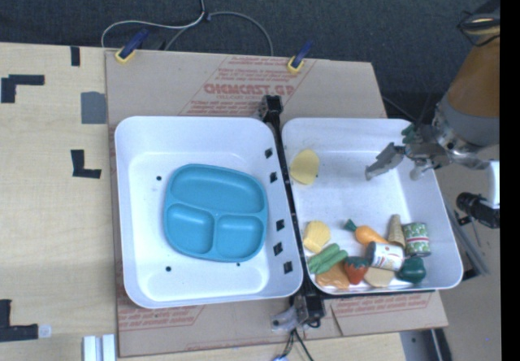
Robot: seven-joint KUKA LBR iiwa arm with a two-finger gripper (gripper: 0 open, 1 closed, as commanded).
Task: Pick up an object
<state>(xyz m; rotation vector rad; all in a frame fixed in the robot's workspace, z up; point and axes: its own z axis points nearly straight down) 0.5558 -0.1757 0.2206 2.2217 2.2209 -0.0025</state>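
My gripper hangs over the upper right part of the right bin, its fingers spread open with nothing between them. Toy food lies in that bin: a pale yellow piece near the left wall, apart from the gripper. Along the front are a yellow item, a green pod, an orange carrot, a small red-and-white can, a green-labelled can and a red tomato. These sit well below the gripper.
The left bin holds a blue divided plate. A black divider runs between the bins. Both bins rest on cardboard held by clips. The arm's grey body stands at the right edge.
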